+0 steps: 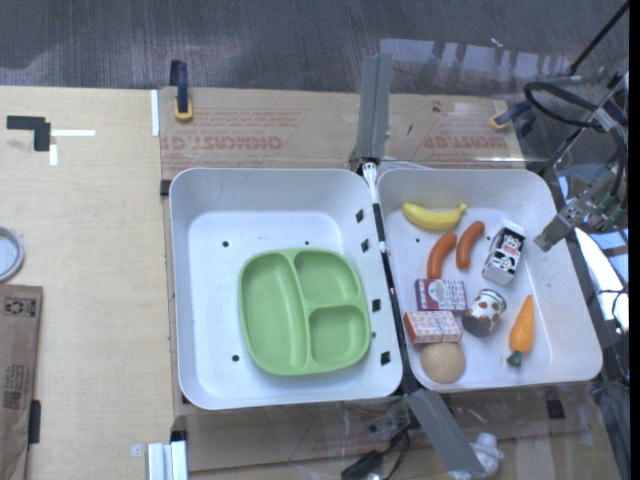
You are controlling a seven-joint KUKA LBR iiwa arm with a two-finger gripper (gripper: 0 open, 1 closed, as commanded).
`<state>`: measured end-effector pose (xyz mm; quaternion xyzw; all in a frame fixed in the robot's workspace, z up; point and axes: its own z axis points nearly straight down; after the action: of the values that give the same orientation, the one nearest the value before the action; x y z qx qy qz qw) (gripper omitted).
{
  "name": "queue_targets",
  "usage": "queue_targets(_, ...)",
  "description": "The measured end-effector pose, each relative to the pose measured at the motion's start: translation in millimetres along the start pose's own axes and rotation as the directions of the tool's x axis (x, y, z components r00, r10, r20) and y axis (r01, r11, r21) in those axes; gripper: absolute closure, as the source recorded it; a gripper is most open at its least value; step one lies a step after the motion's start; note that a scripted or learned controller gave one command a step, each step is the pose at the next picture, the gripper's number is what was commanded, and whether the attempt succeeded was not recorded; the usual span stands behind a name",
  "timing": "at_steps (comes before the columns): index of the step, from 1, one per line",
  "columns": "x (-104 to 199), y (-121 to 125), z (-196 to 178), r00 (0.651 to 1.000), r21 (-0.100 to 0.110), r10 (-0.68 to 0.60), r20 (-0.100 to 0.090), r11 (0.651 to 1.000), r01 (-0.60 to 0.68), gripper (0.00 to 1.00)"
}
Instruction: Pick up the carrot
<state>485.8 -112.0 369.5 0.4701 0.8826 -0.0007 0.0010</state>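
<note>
The carrot is orange with a green stub at its near end. It lies lengthwise in the right bin, close to that bin's right wall and toward the front. My gripper hangs at the bin's right rim, up and to the right of the carrot and well apart from it. Nothing shows in its grasp.
The right bin also holds a banana, two red sausages, a small white carton, two snack boxes, a strawberry-patterned item just left of the carrot, and a round bun. A green divided plate lies in the left bin.
</note>
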Motion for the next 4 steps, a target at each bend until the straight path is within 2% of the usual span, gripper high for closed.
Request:
queue_targets(1,10.5,-2.9,140.3,0.934,0.003,0.358,-0.002,0.934,-0.358,1.00)
queue_targets(2,10.5,-2.8,140.3,0.934,0.003,0.358,-0.002,0.934,-0.358,0.00)
queue_targets(3,10.5,-2.8,140.3,0.934,0.003,0.358,-0.002,0.934,-0.358,0.00)
queue_targets(4,-38.4,-36.4,192.9,0.965,0.003,0.262,-0.003,0.965,-0.262,0.00)
